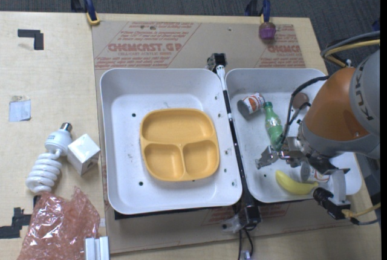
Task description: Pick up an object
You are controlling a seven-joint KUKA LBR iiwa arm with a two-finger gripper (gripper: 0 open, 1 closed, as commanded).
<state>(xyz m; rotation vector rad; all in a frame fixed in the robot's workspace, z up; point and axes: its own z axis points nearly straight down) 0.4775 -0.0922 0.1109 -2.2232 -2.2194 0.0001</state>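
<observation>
From my seat I see a pale wooden bench [48, 89] with a brown printed board [151, 41] clamped along its far edge. Two white bins sit side by side on that board, the left bin [115, 150] and the right bin [242, 132]. On the bare wood left of them lie a spiral light bulb [48, 162], a small white cube [83, 153] just beside it, and crumpled pinkish plastic wrap [57, 225] nearer me.

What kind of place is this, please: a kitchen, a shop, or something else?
Most likely a robot test bench in a laboratory, not a kitchen. Two white bins are fixed on a board held by clamps, a grey and orange robot arm reaches over the right bin, and odd items like a banana lie inside.
</observation>
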